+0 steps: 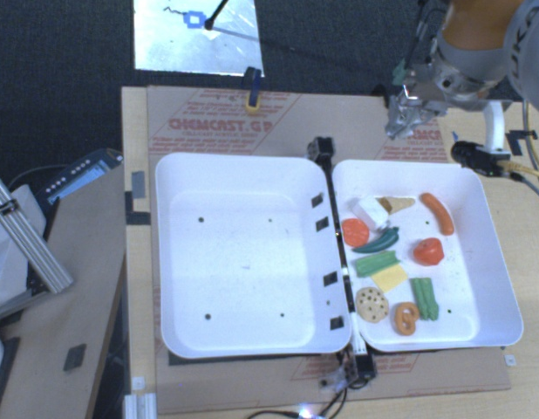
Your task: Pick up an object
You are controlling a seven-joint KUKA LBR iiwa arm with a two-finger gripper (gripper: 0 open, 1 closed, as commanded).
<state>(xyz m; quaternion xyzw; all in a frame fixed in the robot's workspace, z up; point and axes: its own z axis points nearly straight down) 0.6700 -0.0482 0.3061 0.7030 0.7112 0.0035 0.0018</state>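
overhead, the gripper [402, 127], grip unclear, hangs beyond the right bin [492, 234] crowded with toy food [396, 256].

A brown board [226, 120] printed with red lettering is lying under both bins, showing along the upper middle of the frame. A yellow and blue clamp [252, 90] is sitting at its top edge. A shiny metal sheet [195, 24] is lying at the upper left. A grey device with blue lights [78, 175] is resting at the left edge, above a ribbed metal rail [30, 243].
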